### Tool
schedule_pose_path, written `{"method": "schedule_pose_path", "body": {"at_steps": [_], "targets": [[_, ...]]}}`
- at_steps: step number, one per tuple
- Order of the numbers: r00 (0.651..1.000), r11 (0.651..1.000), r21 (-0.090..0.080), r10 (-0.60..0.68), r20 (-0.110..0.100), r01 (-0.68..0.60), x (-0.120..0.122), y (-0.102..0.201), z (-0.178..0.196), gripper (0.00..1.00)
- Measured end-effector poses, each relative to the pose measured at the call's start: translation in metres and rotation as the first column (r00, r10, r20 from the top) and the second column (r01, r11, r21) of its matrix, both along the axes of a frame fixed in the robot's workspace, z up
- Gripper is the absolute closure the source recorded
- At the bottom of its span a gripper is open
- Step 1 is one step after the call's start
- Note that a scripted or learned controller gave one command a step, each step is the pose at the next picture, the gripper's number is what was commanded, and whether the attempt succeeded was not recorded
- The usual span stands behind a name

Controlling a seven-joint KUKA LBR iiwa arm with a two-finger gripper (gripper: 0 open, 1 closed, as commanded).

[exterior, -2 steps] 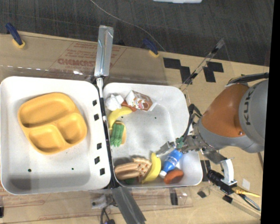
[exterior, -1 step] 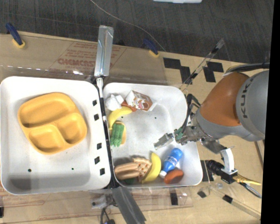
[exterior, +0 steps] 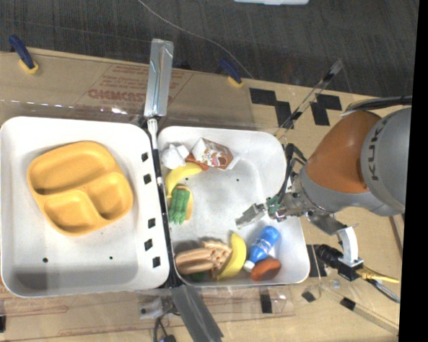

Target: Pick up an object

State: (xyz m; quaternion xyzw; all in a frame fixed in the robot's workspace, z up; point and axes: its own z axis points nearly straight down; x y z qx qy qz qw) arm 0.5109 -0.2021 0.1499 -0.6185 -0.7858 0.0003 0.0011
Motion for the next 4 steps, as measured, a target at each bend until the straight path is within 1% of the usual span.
{"method": "schedule_pose_path", "body": {"at_steps": [1, 2, 3, 4], "targets": [[1.000, 1.000, 0.000, -0.003, 0.003, 0.003, -0.033, -0.008, -0.057, 0.00], [0.999, 0.999, 0.001, -0.037, 0.001, 0.037, -0.033, 0.035, -0.058, 0.00], [0.999, 0.999, -0.001, -0.033, 0.002, 0.033, -0.032, 0.034, -0.048, 1.00], [0.997, 0.997, -0.001, -0.074, 0.010, 0.074, 0.000, 0.073, 0.087, 1.00]]}}
